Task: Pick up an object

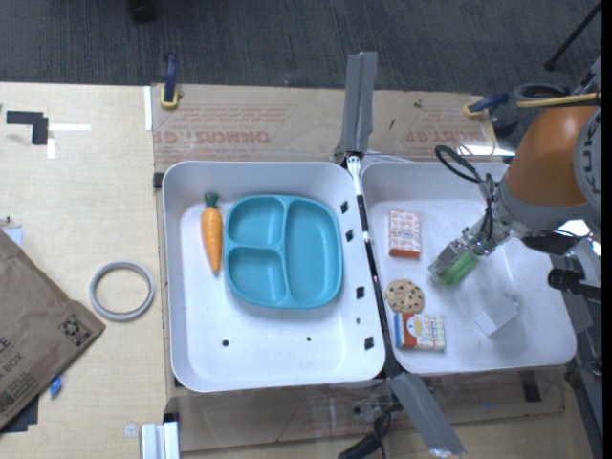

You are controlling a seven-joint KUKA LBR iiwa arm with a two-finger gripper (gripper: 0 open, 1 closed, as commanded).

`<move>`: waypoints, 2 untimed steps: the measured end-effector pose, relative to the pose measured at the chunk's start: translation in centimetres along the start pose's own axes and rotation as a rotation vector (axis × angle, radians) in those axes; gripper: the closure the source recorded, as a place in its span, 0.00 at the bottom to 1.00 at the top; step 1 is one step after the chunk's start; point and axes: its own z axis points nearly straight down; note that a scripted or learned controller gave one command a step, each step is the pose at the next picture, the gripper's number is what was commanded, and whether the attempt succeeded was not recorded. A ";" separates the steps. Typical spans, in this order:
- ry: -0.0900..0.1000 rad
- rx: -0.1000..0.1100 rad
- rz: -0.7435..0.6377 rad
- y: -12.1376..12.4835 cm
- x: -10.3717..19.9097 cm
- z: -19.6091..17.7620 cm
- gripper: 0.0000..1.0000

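Jaws (449,268) look pressed onto a small green block (457,265), with pale tips on either side of it. We judge it pinched, though the tips are small and a little blurred.

Starting from the near edge, the right bin (535,357) holds a little printed carton (421,333) at about 7 o'clock of the jaws. A chocolate-chip cookie (405,296) lies just beyond the carton. A faint shadow sits on the bin floor at 5 o'clock of the jaws, apart from the block, so we take the block to be off the floor rather than resting on it. Farther back, at 10 o'clock of the jaws, lies a pink wafer packet (404,233). In the left bin (268,352), a blue divided plate (287,251) sits at 9 o'clock of the jaws, with a toy carrot (211,235) just beside the plate's 9 o'clock edge. Out on the tabletop (67,208), a tape roll (121,289) lies well to 9 o'clock.

We read the step as the lift, with the grasp made and the carry-up under way or about to start. The next move calls for a straight rise with the squeeze held steady, since the bite seems to sit near one end of the block.

The block's long axis runs from 8 o'clock to 2 o'clock. Its free end points toward 8 o'clock at the cookie, and its other end runs up toward the wrist.
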 end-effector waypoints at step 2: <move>0.000 0.000 0.043 2.0 1.3 0.0 1.00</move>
